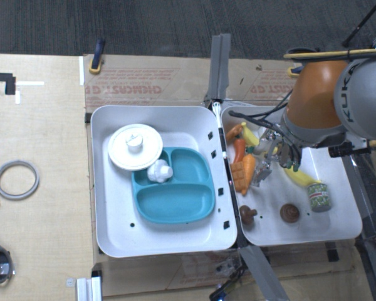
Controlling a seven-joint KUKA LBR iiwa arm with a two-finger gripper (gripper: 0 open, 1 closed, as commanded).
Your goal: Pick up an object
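Grey arm with orange band, reaching in from the right over the right bin. Gripper low over that bin's left half, pointing down-left; fingers lost in metal clutter and cables, so cannot tell how far apart or whether anything is between them.

Well left of the jaws, across the divider: left bin, holding a teal tray with a white lid overlapping its upper-left corner and a small white lump on the tray just beside the lid.

Just left of the jaws, touching or nearly so: orange pile, possibly carrots and the like, against the bin's left wall. Right of the jaws, near: banana. Further right and lower: green-labelled can, lying just past the banana's end. Below the jaws, apart: round brown piece. Below-left, near the bin's lower-left corner: smaller brown piece.

Far left on the bench, well apart from everything: grey ring.
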